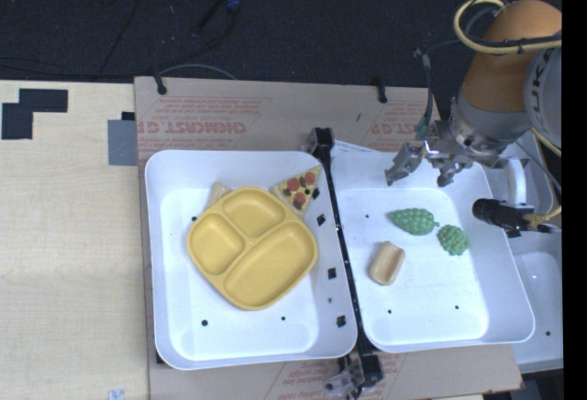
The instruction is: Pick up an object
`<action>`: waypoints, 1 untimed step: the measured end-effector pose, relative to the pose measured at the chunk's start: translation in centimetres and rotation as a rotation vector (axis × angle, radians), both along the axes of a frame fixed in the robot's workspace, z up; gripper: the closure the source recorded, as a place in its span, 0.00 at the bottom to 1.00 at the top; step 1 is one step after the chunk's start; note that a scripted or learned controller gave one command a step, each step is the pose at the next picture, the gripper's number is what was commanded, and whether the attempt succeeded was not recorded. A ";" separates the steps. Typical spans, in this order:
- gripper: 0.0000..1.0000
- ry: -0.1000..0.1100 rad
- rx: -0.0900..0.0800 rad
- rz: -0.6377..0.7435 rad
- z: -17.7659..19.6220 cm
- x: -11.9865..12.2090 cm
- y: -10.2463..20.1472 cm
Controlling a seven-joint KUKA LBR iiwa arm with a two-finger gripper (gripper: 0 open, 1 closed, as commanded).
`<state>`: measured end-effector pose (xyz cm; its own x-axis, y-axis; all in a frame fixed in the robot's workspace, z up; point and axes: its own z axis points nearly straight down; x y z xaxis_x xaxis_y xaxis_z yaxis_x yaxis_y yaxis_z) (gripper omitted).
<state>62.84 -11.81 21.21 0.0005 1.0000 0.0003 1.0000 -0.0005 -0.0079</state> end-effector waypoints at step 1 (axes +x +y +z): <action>0.00 0.001 0.001 0.000 -6.5 0.0 -0.1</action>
